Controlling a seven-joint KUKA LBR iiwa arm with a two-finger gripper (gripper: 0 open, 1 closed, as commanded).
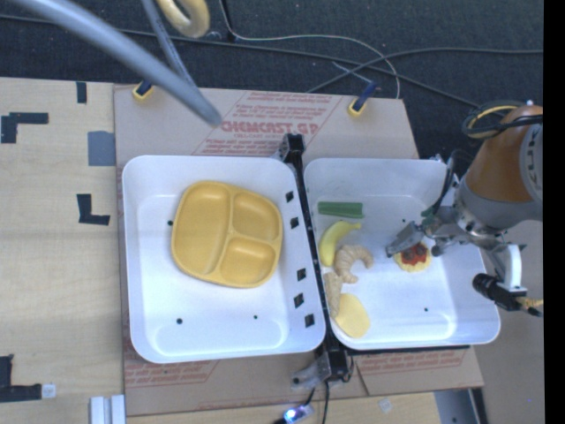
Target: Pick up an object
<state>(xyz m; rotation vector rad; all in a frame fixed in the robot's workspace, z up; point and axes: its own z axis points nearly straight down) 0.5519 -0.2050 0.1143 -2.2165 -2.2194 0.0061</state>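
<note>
- The left bin [146,263] held a yellow divided plate [226,233], a smooth plastic tray with three compartments, lying flat and a little askew near the middle of the bin.
- The right bin [459,325] held the small items: a flat green strip [340,208] near the dividing wall, a curved yellow banana-shaped piece [335,239] just below it, a tan lumpy piece [352,261] touching the banana, a pale beige piece [334,288] below that, and a round yellow disc [353,315] toward the front wall.
- A small red-and-yellow toy [413,257] lay apart from that cluster, toward the right side of the same bin.
- The gripper [415,241] hung right over that red-and-yellow toy; I could not tell from where I stood whether it was spread or pinched, nor whether it had the toy.
- The arm [494,179], grey with a glossy orange band, came in over the right wall of the bin.
- Both bins were shallow, white and smooth with rounded corners, joined by a black clip strip [305,263] running between them.
- They sat on a sheet of printed cardboard [265,117] laid on the light wooden bench [53,263].
- Black cables [353,56] trailed over the dark floor behind, and a grey pole [97,29] slanted across the upper left.
</note>
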